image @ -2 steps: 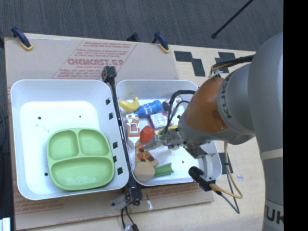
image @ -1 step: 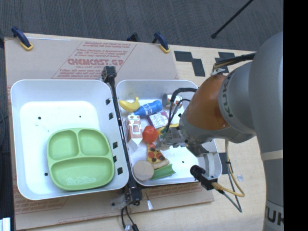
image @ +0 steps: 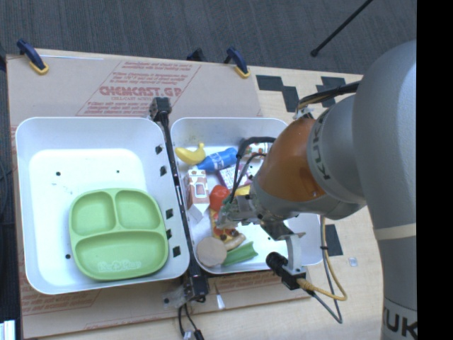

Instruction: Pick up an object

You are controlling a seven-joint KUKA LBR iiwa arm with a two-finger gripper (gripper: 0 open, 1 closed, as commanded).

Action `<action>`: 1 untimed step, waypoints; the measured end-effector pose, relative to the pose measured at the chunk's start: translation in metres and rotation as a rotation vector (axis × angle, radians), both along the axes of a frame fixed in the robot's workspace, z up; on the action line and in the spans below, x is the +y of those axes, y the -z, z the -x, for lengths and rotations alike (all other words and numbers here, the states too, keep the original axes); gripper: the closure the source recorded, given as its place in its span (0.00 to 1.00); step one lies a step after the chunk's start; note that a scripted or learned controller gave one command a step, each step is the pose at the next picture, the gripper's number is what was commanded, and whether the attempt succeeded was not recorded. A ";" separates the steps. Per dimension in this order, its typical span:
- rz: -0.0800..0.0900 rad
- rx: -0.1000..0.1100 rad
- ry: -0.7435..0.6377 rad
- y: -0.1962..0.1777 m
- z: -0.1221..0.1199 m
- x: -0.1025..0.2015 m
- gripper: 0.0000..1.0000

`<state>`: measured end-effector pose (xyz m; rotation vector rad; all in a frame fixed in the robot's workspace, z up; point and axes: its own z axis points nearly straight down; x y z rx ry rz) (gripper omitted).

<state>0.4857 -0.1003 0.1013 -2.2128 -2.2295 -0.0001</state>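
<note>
The grey arm (image: 382,140), nearest the camera, is seen reaching down into the right bin (image: 272,127), its orange band (image: 290,165) above the clutter. The gripper (image: 228,214) is lowered among a red object (image: 218,198), a toy banana (image: 190,153), a blue bottle (image: 219,159) and a tan disc (image: 211,252). Whether anything is gripped cannot be told. The descent-and-grasp step is judged in hand; a closing and lift would be called for next. A green divided plate (image: 119,234) lies in the left bin (image: 42,137).
</note>
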 end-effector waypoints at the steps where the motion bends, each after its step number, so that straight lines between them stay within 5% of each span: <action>1: 0.000 0.002 0.001 0.001 0.001 0.000 0.00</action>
